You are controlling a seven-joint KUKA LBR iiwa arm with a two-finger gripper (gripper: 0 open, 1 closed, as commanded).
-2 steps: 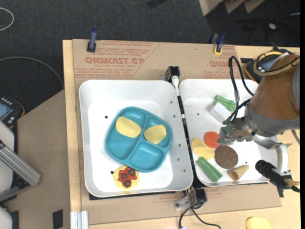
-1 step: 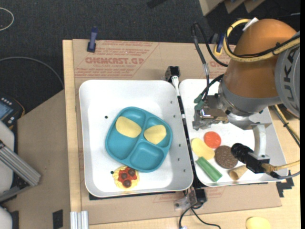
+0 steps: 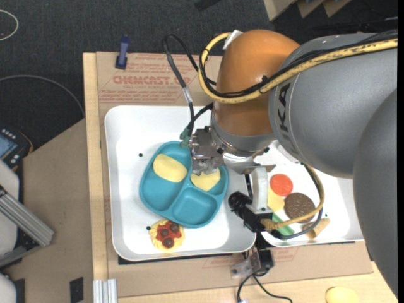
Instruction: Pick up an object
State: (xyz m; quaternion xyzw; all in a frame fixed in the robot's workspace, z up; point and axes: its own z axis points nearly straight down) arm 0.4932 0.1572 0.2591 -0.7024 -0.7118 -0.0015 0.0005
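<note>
Blue divided tray [image 3: 165, 201]: seen in the left bin [image 3: 123, 169] (two yellow pieces inside)
Gripper [image 3: 203, 164]: positioned over the tray's right compartment
Fingers: state cannot be told
Pizza slice [image 3: 166, 233]: laid just beside the tray

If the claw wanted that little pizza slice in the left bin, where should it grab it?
Probably from straight above, pinching across its two long edges. The pizza slice lies flat on the left bin's floor, just clear of the blue divided plate, so there is room on either side for fingers to come down.
</note>
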